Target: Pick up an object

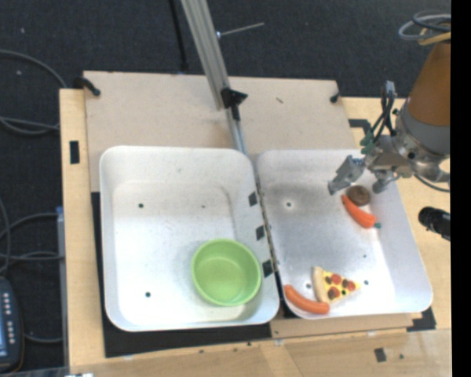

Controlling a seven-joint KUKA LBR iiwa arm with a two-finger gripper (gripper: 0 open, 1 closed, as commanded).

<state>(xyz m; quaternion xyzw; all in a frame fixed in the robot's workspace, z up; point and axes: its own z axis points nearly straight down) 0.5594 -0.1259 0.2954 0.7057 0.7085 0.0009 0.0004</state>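
Gripper (363,177) jaws spread, released, straddling small brown round object (359,195) just below; nothing grasped. Orange carrot-shaped toy (359,211) touches it, long axis running diagonally down-right, in right white bin (298,179).

Glossy plastic green bowl (226,271), scuffed white bins (165,163), matt wood bench (157,100)

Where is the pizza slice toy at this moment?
The pizza slice toy lies in the right bin, near its front edge, just beside the red sausage.
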